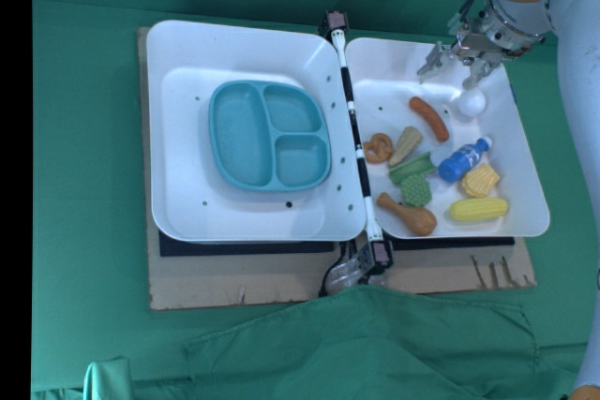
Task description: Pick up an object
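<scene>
Arm hanging over the back corner of the right bin, nothing in its grip

The left bin (187,61) just has a teal divided plate (270,135) sitting in it. The right bin (525,192) is where all the toy food lives: a white ball (471,102) right under the gripper (457,59), a sausage (428,118) beside it, then a pretzel (379,147), a blue bottle (463,160), broccoli (416,190), a drumstick (408,214) and a corn cob (478,209) along the front. The fingers look spread apart with nothing between them, hovering just above the ball. A black-and-white rod (351,112) runs between the bins, and green cloth (394,342) is bunched up at the front.
</scene>
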